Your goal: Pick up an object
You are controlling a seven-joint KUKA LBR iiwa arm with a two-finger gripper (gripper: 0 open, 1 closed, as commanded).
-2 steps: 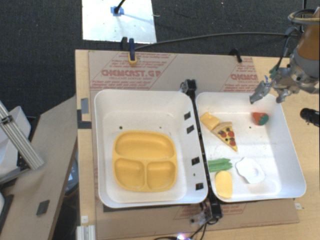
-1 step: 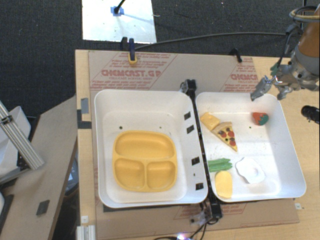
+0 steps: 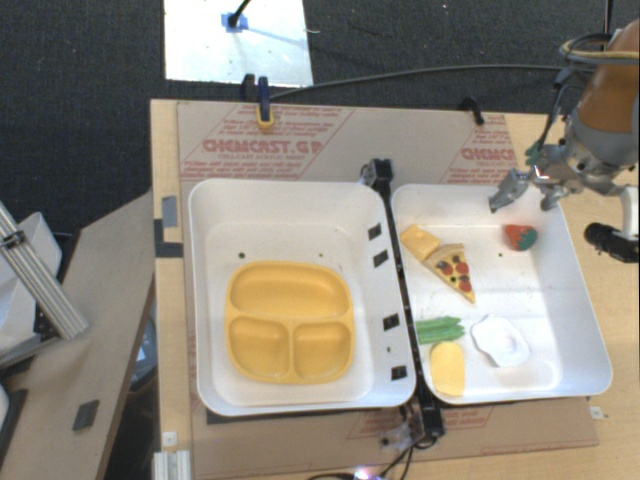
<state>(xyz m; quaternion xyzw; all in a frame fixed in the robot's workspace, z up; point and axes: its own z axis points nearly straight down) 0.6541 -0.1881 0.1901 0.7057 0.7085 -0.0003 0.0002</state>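
The right bin [image 3: 585, 318] holds several toy foods: a red strawberry [image 3: 519, 236], a pizza slice [image 3: 454, 269], a yellow cheese wedge [image 3: 420, 240], a green bean pod [image 3: 440, 328], a yellow oval piece [image 3: 448, 368] and a white fried egg [image 3: 500, 341]. My gripper [image 3: 526, 192] hangs at the bin's far right corner, above and just behind the strawberry. Its two fingers are spread apart and nothing sits between them.
The left bin [image 3: 210, 298] holds a yellow divided plate [image 3: 290, 320]. A black clip strip [image 3: 392, 278] runs between the bins. The arm's grey body and orange band [image 3: 605, 98] rise at the right edge. Cardboard lies under both bins.
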